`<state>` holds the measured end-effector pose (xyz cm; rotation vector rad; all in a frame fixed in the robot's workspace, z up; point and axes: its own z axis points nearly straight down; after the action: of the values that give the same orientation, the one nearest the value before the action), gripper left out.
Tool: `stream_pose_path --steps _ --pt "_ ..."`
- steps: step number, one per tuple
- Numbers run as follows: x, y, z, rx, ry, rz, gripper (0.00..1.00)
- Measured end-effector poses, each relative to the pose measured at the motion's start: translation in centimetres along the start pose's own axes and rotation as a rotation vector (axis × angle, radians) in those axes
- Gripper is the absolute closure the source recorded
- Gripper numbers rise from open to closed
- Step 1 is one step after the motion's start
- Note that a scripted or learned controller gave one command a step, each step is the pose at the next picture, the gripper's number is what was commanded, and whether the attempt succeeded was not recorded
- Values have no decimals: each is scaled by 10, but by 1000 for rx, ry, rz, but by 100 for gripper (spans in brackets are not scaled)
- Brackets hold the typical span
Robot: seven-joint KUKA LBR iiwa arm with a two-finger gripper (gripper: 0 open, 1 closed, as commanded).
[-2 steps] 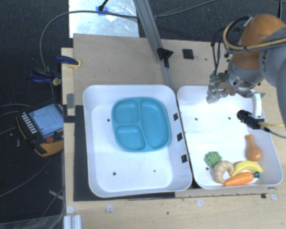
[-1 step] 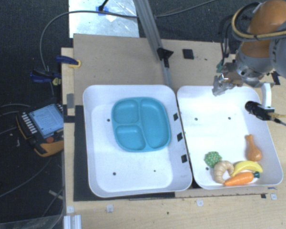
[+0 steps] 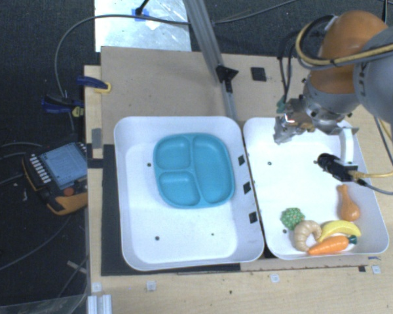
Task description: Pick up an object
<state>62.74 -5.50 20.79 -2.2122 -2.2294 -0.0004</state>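
Carrot is closest to us, lying along the near wall of the right bin. It touches the banana and the curled shrimp-like piece. Broccoli is just beside the shrimp-like piece on its far side. Drumstick is just beyond the banana, near the right wall. All 5 are bunched in the near-right corner.

Progress: nothing lifted. Gripper hangs over the far-left corner of the right bin, well apart from the cluster, with bare bin floor under it. Can't tell from this angle whether it's open or closed, and nothing shows in it. My read is that the whole pick is left: cross to the cluster, descend, grasp, lift.

Room: the middle and far part of the right bin is bare, so the diagonal run to the cluster looks unobstructed.

Edges:
- Carrot and banana are tight to the near wall, so there is little clearance on that side.
- Drumstick is close to the right wall.
- Broccoli sits on the cluster's open side, with free floor on its far and left sides, so it looks like the easiest target.
- The 2 bins' adjoining walls run just left of the gripper.

Left bin holds 1 blue divided plate, roughly centred and clear of the walls. It doesn't figure in this pick.
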Motion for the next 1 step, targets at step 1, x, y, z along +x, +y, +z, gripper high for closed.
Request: stream_pose_path --steps 1 --pt "48 -23 -14 0 1 -2 100"
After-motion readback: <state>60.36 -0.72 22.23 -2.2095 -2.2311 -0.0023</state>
